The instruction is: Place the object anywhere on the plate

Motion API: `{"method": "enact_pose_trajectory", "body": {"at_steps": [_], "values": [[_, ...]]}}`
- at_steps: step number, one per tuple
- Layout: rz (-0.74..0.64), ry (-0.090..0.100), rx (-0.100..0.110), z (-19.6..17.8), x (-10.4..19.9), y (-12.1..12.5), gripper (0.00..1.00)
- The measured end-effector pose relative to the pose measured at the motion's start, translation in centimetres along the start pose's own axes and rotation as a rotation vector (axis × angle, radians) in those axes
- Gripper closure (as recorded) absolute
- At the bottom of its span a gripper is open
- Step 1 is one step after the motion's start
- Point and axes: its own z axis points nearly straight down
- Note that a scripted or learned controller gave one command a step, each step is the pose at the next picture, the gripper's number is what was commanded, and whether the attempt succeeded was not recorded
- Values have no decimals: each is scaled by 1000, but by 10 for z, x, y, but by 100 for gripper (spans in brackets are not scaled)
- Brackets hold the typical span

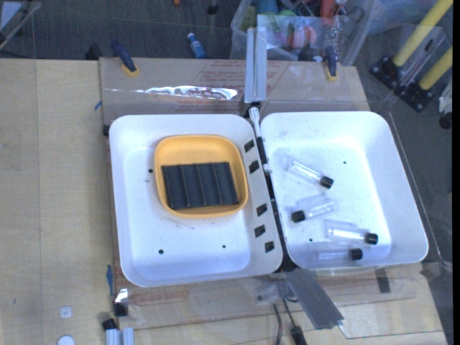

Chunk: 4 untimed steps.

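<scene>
Nearest us, four clear vials with black caps lie scattered in right bin. Yellow plate in left bin carries what looks like dark ribbed insert. We can't tell gripper state. We pick isolated upper vial mid-body, across its axis.

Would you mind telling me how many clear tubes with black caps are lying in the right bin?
4: upper tube, middle tube, lower-right tube, front tube.
</scene>
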Motion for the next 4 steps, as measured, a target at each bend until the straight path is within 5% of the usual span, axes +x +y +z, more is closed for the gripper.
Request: {"method": "enact_pose_trajectory", "body": {"at_steps": [4], "values": [[-1299,1,-8,9,99,48,100]]}}
